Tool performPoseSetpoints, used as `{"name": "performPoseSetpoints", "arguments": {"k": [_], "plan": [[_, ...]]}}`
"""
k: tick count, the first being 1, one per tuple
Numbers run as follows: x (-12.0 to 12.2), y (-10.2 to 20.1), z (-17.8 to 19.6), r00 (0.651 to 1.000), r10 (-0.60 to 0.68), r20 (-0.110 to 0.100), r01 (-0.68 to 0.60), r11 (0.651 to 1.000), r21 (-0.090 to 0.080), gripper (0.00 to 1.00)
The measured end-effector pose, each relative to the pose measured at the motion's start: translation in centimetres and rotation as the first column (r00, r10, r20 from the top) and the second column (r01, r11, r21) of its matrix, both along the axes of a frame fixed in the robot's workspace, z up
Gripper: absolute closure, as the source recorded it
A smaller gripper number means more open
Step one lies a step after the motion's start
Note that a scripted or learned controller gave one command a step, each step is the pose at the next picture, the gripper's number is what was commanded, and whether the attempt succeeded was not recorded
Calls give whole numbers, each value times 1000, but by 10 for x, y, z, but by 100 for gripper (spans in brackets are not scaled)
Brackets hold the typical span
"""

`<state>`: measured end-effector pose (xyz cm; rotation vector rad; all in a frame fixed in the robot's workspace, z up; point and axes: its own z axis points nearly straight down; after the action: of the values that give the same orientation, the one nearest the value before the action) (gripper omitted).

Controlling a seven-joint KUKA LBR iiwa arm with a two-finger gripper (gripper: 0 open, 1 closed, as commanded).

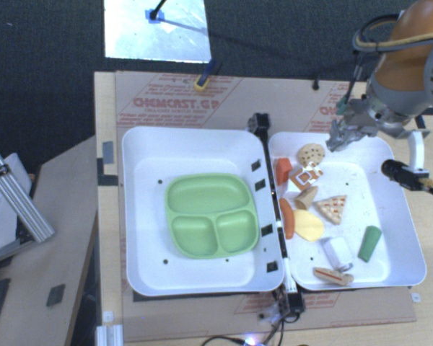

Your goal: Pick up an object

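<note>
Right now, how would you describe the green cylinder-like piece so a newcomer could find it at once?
Start at the right white bin, the one holding the toy food. Look toward its near right part, past the pizza slice. The green piece lies alone there, tilted; it is the only green item in that bin, plain and rod-shaped.

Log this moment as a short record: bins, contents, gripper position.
left bin: holds a green divided tray, three compartments, upright
right bin: holds toy food pieces
items in right bin: round cookie, pizza slice, green cylinder, yellow piece, orange carrot-like piece, white block, hot dog-like piece
gripper: over the right bin's far edge, beside the cookie
held object: none seen between the fingers
</note>
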<state>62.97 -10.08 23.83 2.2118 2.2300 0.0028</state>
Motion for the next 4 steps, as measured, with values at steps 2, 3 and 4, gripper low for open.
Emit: {"name": "performPoseSetpoints", "arguments": {"k": [2,3,4], "plan": [[-75,69,-19,1000,0,-7,0,1000,1,100],[-88,75,-8,1000,-1,-2,1,1000,0,100],[-81,73,-15,1000,-6,0,6,1000,0,100]]}}
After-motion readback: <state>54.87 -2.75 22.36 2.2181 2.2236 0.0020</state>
